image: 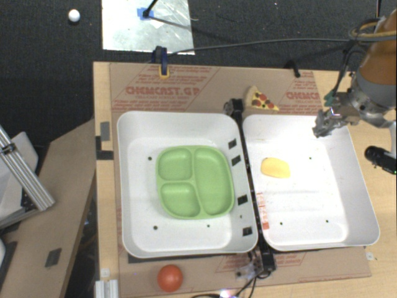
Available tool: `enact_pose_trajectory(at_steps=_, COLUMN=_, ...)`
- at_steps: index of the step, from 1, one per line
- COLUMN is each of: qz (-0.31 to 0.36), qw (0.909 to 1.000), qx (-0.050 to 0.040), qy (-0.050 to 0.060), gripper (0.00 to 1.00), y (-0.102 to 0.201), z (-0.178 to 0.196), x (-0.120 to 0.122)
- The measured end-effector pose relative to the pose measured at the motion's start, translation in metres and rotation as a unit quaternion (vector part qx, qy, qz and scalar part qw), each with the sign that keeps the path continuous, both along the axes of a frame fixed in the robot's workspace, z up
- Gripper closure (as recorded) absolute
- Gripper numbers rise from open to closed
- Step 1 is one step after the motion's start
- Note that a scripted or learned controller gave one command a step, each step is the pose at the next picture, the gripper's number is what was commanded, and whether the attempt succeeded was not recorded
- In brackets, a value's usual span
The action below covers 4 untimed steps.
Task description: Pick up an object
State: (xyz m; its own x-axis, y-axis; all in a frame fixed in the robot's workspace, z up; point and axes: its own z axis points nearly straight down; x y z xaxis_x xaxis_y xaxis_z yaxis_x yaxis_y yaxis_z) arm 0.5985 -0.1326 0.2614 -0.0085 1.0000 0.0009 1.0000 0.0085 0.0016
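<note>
- From my remote seat, I start at the left: a small white ball (74,15) lies on the dark floor well beyond the desk (105,166), and a shiny foil sheet (147,17) lies past the desk's far edge.
- Near the front edge of the desk, just outside the bins, sits a red-orange ball (170,277).
- The left bin (133,228) holds one thing: a green divided plate (194,181) with three compartments, lying flat near the bin's middle. I see nothing in any compartment.
- Behind the seam between the bins, a toy pizza slice (262,99) rests on the cardboard, outside both bins.
- The right bin (347,228) holds a small yellow object (275,167), rounded and low, lying left of the bin's middle and apart from every wall. I judge this the easiest pick, since nothing crowds it.
- The end effector (324,126) hovers over the right bin's far right area, well apart from the yellow object. I cannot tell how it is set from this view; nothing shows in its grasp.
- To do this step well, I would carry the end effector left and toward the near side until it is squarely over the yellow object, line it up across the object's narrower width, then descend straight down. A low, smooth piece may slip, so I would centre carefully before closing.
</note>
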Motion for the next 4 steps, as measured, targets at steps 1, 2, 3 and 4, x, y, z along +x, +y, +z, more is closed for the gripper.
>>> enact_pose_trajectory(at_steps=1, qz=0.0, qw=1.0, qx=0.0003, qy=0.0, gripper=1.0, y=0.049, z=0.004, x=-0.011)
enact_pose_trajectory(at_steps=2, qz=0.0, qw=1.0, qx=0.0004, qy=0.001, gripper=1.0, y=0.091, z=-0.003, x=-0.034)
enact_pose_trajectory(at_steps=3, qz=0.0, qw=1.0, qx=0.0006, qy=0.001, gripper=1.0, y=0.148, z=-0.018, x=-0.05)
enact_pose_trajectory(at_steps=4, qz=0.001, qw=1.0, qx=0.0006, qy=0.001, gripper=1.0, y=0.207, z=-0.03, x=-0.065)
